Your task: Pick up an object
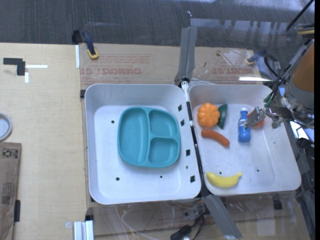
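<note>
In the right bin [280, 181] lie several toys: an orange pumpkin [208, 114] with a dark green piece [222, 116] beside it, a red sausage [215, 137], a blue bottle [243, 127] standing upright, and a yellow banana [223, 179] near the front. My gripper [257, 117] reaches in from the right, low over the bin's right half, just right of the blue bottle. A small red-orange item [257, 124] shows right under the gripper's tip.
The left bin [100, 184] holds a teal divided plate [149, 136]. A grey divider post [187, 54] rises behind the seam between the bins. Cables and arm hardware [300, 109] crowd the right bin's right edge. A tape roll [4, 127] lies on the far left of the bench.
</note>
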Available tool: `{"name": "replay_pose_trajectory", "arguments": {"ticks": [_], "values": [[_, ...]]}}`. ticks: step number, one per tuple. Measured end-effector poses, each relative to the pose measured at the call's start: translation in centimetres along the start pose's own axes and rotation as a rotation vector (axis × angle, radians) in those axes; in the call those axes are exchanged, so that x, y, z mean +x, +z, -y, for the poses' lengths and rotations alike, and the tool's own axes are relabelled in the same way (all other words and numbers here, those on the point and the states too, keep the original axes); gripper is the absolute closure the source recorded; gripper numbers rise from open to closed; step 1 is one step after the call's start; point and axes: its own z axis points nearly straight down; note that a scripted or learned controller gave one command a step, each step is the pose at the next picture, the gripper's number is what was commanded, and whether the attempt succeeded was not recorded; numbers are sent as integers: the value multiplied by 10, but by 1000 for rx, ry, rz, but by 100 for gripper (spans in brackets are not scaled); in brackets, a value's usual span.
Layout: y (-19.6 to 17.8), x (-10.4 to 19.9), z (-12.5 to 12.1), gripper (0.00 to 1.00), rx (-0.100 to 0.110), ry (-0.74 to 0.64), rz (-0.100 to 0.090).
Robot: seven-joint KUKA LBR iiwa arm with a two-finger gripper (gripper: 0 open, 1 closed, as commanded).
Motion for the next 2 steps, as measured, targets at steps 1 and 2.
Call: {"name": "replay_pose_trajectory", "arguments": {"ticks": [1,2], "values": [[101,-24,-52,0,-1,333,0],[94,-24,-52,100,2,329,0]]}}
